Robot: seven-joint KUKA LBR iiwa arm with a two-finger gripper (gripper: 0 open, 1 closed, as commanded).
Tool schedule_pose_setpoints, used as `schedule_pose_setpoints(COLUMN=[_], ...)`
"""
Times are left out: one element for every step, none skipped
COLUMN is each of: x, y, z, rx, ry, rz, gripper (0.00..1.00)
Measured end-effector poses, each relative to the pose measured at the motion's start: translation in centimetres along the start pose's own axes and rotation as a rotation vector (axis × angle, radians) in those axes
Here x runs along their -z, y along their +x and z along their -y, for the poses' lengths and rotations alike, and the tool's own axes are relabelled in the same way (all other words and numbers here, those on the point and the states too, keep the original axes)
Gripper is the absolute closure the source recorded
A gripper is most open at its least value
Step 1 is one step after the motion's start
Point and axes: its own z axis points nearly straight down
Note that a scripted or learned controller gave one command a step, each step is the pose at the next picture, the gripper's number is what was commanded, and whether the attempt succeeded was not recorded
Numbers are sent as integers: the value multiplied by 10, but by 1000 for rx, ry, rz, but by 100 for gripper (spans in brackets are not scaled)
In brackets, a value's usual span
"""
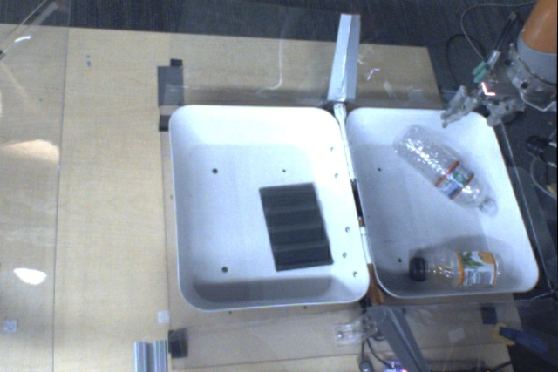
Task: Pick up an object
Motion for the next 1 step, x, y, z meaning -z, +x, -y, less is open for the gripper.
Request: schedule_pose_setpoints(x=[-102], y=[1], z=[10], rx=[24], ry=[-6], rz=[2], gripper=[0])
